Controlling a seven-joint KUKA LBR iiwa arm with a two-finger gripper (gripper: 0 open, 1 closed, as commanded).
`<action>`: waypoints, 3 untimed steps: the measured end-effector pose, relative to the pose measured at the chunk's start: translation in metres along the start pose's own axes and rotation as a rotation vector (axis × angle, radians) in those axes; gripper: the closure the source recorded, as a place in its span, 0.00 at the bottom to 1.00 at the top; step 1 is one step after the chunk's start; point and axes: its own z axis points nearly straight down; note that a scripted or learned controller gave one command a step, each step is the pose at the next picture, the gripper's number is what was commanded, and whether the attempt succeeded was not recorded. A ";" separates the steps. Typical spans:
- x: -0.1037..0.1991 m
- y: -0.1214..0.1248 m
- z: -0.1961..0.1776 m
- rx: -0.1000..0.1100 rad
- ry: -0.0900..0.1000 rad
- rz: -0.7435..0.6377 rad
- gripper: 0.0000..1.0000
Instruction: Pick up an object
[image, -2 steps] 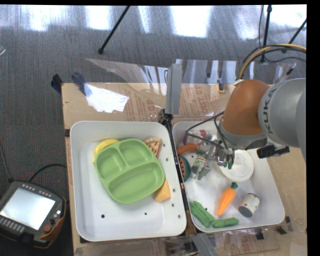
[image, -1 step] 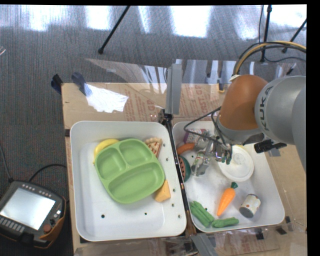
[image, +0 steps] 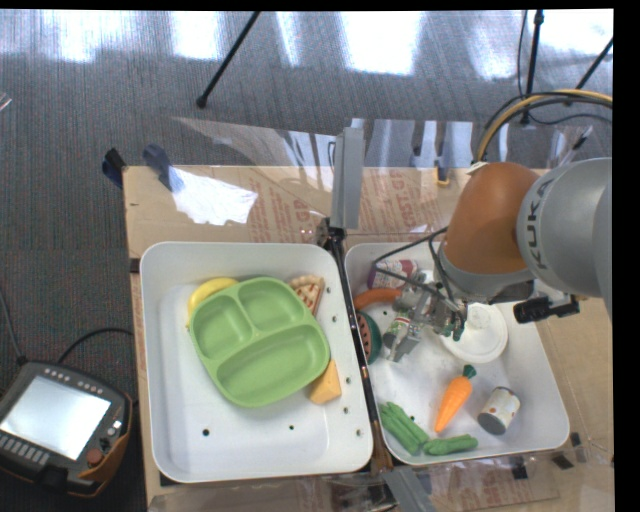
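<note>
My gripper (image: 399, 343) hangs low over the left half of the right bin (image: 530, 440), with the grey arm and its orange band coming in from the upper right. It is right beside a watermelon slice (image: 367, 336) and just below an orange-red sausage (image: 375, 298). A white bowl (image: 480, 336) sits to its right. An orange carrot (image: 452, 400), a small tin can (image: 498, 410) and green bean pods (image: 405, 427) lie nearer the front of that bin. I see nothing lifted off the bin floor.
The left bin (image: 180, 440) holds a green divided plate (image: 261, 340), with a yellow piece (image: 209, 290), a pizza slice (image: 309, 292) and a cheese wedge (image: 327, 385) around it. A small jar (image: 402, 270) lies at the right bin's back. The divider wall (image: 358, 370) runs between the bins.
</note>
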 end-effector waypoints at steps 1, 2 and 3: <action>-0.012 0.002 -0.001 0.000 -0.001 0.218 0.00; 0.038 -0.036 0.000 0.001 0.001 0.236 0.00; 0.108 -0.079 0.001 0.001 0.002 0.219 0.00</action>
